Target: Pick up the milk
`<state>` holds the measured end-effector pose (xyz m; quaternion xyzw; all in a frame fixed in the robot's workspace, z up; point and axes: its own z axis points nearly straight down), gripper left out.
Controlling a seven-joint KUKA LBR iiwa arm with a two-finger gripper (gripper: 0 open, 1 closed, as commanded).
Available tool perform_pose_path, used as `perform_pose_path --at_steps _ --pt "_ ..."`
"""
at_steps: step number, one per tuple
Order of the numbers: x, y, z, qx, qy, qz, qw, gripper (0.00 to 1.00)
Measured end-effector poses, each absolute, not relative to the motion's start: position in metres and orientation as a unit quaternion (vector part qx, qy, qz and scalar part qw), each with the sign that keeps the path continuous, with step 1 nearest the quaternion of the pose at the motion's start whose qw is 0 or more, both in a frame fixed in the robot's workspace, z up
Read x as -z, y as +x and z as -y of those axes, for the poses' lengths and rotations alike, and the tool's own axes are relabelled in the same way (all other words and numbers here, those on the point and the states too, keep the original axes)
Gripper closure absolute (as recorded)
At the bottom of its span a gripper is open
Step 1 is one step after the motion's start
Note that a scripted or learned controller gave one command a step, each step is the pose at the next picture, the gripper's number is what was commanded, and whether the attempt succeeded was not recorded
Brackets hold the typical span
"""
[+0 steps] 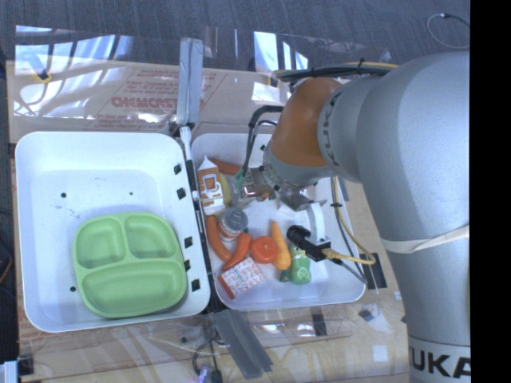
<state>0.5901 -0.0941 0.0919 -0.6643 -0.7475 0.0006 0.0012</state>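
Two shallow white bins sit side by side on the bench. The left bin (48, 174) holds a green divided plate (130, 264) lying flat in its near half. The right bin (335, 294) is crowded with toy food.

The milk (210, 185), a small white carton with a brown label, stands against the left wall of the right bin, toward its far end. Just near of it lies a small round can (233, 221), and beside that, along the left wall, an orange sausage-like piece (215, 238). A red-orange pepper (239, 250) leans between the can and a round red tomato (264, 249). A carrot (280, 244) lies just right of the tomato, with a green item (300, 274) near of it. A small red-and-white box (242, 278) lies tilted at the near edge of the bin.

The grey arm (407, 150) reaches in from the right, its orange band (299, 130) over the far middle of the right bin. The gripper (254, 187) hangs low just right of the milk, close to it but probably not touching; the wrist hides its tips, so whether it is open or closed cannot be told. Nothing is visibly held. A black cable end (307, 242) trails from the wrist over the right part of the bin.
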Motion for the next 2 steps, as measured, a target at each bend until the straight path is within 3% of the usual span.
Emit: perform_pose_path --at_steps 1,2 --pt "-0.192 0.548 0.014 -0.0002 -0.535 0.845 0.000 1.00" --pt "-0.202 0.502 -0.074 -0.0012 -0.419 0.908 0.002 1.00"
